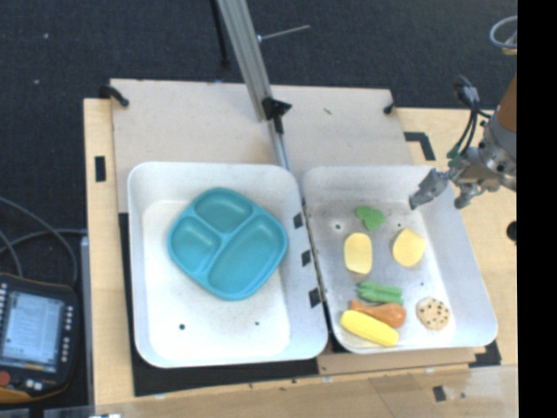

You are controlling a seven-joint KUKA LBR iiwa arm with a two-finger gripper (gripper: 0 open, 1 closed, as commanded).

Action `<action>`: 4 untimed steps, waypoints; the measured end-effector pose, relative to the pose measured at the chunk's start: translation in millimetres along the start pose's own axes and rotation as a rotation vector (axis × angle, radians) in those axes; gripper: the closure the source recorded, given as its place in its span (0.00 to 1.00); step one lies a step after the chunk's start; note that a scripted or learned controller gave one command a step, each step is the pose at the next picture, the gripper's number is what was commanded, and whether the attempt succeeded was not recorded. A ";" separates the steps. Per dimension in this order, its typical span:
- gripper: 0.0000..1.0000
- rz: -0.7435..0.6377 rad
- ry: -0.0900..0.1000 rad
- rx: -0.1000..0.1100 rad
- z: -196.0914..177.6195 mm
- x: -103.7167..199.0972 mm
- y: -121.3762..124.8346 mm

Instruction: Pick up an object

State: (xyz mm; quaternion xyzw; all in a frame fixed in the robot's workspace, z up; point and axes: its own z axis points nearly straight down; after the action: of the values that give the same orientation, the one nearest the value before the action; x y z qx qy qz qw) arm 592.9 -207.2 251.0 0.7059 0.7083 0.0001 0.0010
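- While the arm reaches in from the right, the hand [446,192] is seen above the right bin's [461,233] upper right rim, its fingers spread apart, with nothing held between them.
- Two pale yellow pieces [358,252] [408,247] are spotted mid-bin, side by side, just below the hand.
- A small green piece [370,218] is placed above them.
- Lower down, a green bean [379,292], an orange carrot [383,311] and a yellow corn cob [369,327] are bunched together, touching.
- A spotted cookie [432,313] is set near them, to the right.
- A blue divided plate [228,243] is seen in the left bin [148,320], well apart.
- A grey metal pole [248,50] is slanted over the counter [191,116].
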 end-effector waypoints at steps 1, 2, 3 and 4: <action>0.00 -0.001 0.000 0.000 0.0 -0.1 0.0; 0.00 0.004 0.001 0.007 60.4 -0.5 -8.1; 0.00 0.004 0.000 0.004 103.2 0.2 -12.1; 0.00 0.005 -0.001 0.004 152.6 -1.0 -12.7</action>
State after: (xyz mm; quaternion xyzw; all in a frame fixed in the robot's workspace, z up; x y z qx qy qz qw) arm 580.5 -208.5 98.4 0.7075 0.7067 -0.0017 -0.0001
